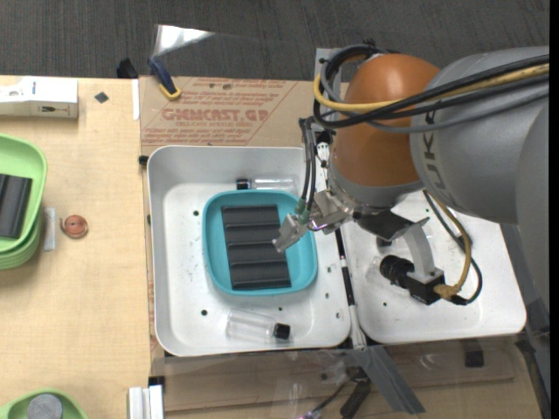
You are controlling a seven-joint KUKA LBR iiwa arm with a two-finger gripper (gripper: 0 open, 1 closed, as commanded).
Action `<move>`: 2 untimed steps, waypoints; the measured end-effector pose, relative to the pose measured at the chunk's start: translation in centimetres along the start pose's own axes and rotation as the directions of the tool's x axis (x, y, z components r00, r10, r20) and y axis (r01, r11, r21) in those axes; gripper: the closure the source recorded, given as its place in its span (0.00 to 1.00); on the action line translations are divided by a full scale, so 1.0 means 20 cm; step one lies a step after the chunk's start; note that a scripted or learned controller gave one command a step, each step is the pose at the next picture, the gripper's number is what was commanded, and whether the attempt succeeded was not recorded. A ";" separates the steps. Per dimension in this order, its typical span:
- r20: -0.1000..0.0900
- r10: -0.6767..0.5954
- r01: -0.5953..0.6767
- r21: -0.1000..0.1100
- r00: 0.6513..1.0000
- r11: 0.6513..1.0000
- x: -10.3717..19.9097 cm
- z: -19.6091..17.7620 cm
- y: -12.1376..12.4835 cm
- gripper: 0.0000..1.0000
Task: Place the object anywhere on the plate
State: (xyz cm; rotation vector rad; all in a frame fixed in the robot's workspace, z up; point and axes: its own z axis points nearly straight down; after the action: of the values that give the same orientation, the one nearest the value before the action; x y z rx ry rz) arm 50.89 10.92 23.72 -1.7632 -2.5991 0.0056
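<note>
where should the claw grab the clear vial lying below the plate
Grip the clear vial across the middle of its tube, coming straight down from above. It lies flat on the left bin floor, long axis roughly left-right, black cap at its right end, apart from the blue plate.

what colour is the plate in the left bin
Turquoise blue, seen in the camera view: the plate lies in the left bin with a black ridged object on it.
</note>
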 end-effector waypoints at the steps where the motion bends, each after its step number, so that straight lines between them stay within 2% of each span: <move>1: 0.000 0.074 -0.074 0.000 0.997 0.997 -0.25 0.04 0.00 0.00; 2: 0.001 0.094 -0.094 -0.002 0.996 0.996 -0.18 -0.86 -0.21 0.00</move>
State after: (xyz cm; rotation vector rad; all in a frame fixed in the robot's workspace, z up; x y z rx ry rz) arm 48.42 6.05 40.96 -1.8852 -2.5146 0.0044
